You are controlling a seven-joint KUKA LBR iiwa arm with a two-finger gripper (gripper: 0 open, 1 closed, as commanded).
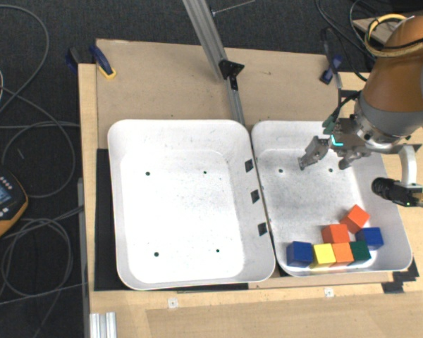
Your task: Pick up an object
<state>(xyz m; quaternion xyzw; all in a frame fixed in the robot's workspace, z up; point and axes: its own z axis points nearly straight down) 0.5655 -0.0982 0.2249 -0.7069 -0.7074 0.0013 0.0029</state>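
Dark floor with loose cables noted around wooden tabletop (169,76). Two shallow white bins side by side on it: left bin (127,189), right bin (268,146). Grey arm (398,76) with orange band reaching in from right, over right bin's upper part. Jaws (328,156) spread apart, nothing between them, well apart from blocks. Cluster of small blocks packed into right bin's near right corner: blue block (300,252), yellow block (324,254), orange block (335,232), second orange block (355,217), green block (360,251), small blue block (371,236). All touching or just beside one another.
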